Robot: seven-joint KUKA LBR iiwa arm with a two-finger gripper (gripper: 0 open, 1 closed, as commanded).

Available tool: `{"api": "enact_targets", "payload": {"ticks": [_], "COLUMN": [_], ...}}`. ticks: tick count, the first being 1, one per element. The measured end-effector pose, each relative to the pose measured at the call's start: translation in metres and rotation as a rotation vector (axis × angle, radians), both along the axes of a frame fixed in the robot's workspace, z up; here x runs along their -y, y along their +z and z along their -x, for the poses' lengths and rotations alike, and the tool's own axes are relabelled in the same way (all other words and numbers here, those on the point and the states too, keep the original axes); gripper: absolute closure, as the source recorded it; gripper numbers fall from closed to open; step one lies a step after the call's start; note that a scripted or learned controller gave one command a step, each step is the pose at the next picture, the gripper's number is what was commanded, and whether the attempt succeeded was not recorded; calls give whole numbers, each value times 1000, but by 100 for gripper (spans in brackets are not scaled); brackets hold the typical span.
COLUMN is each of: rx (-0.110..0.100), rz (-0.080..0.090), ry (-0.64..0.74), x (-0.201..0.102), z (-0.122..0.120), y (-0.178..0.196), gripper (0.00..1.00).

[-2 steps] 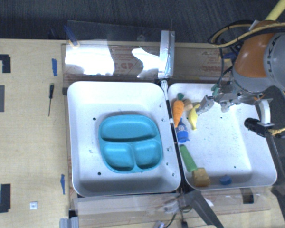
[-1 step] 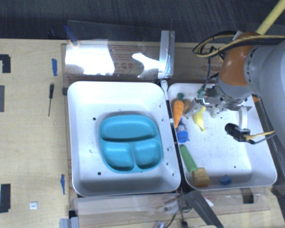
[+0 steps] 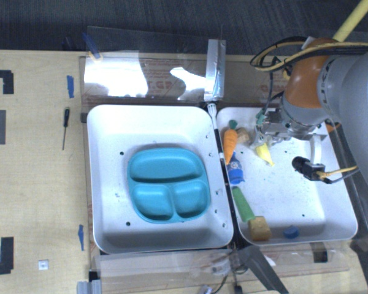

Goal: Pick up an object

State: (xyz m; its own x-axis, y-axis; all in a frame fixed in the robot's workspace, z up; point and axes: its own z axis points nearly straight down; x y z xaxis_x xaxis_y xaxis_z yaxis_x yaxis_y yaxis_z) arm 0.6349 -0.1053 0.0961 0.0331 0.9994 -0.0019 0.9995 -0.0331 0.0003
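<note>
The right white bin holds several small things. An orange carrot with a green top lies along its left wall. Below the carrot come a small blue piece, a green stick and a tan block. A small blue cap rests near the front wall. A yellow pointed piece lies at the back of the bin. My gripper hangs right above that piece, low inside the bin. Whether it touches the yellow piece is unclear.
The left white bin carries a blue divided plate. A clear plastic panel stands behind the left bin. The arm's grey body with its orange band covers the right bin's back right corner.
</note>
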Motion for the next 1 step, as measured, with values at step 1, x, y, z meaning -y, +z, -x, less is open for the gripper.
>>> {"api": "enact_targets", "payload": {"ticks": [1], "rx": [1], "rz": [-4], "ry": [11], "x": [-78], "z": [8], "y": [89], "gripper": [100]}}
